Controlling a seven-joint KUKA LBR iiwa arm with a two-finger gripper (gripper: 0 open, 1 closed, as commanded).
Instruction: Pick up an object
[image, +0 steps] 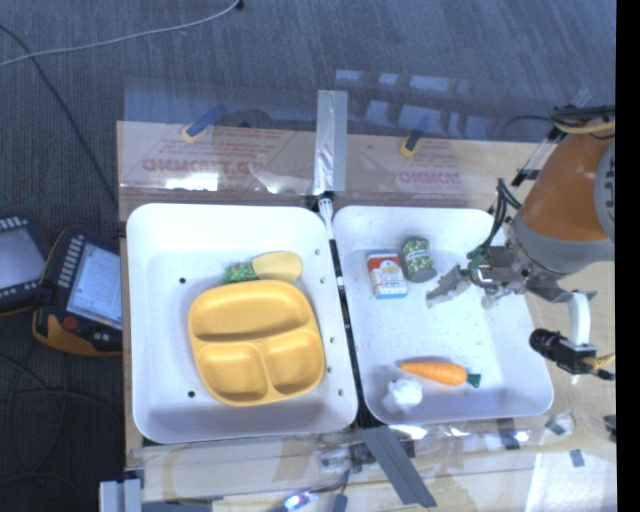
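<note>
While our gripper (447, 287) hangs over the right bin (520, 400), we cannot tell its state. The can (417, 258) lies just left of it, the carrot (436, 373) nearer us.

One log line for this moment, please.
gripper over right bin, holding nothing | nearest: can, box | carrot near front | tray in left bin

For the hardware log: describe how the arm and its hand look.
The arm has a broad orange band over grey metal, with dark cables running along its upper side. The hand is small, grey and metallic, on a wrist with green touches. A black cylindrical fitting sits beside it.
</note>
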